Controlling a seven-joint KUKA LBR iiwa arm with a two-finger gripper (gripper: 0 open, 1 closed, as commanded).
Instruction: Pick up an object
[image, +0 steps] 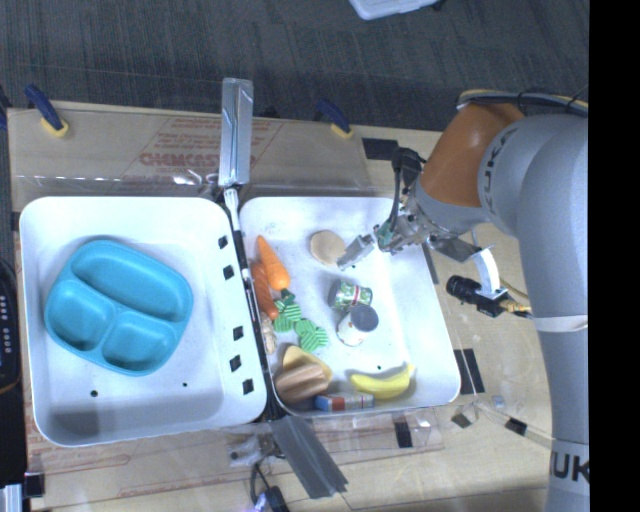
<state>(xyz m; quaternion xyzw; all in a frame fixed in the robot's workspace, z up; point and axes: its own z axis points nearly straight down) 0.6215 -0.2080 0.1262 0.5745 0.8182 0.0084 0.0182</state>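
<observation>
My gripper (358, 250) hangs over the upper middle of the right bin (425, 300), reaching in from the right. It sits just right of a beige round piece (325, 246) and just above a small green can (351, 295). I see nothing held in it. Below the can lies a dark round lid on a white piece (357, 323). An orange carrot (270, 266) lies along the bin's left wall, with green striped pieces (300, 326) below it. A yellow banana (383, 381) and a brown bread roll (301, 378) lie near the front wall.
The left bin (60, 400) holds a blue divided plate (118, 305). A small red-and-blue tube (340, 402) lies at the right bin's front edge. The grey arm with its orange band (460, 160) spans the right side. A metal bar (236, 130) stands between the bins at the back.
</observation>
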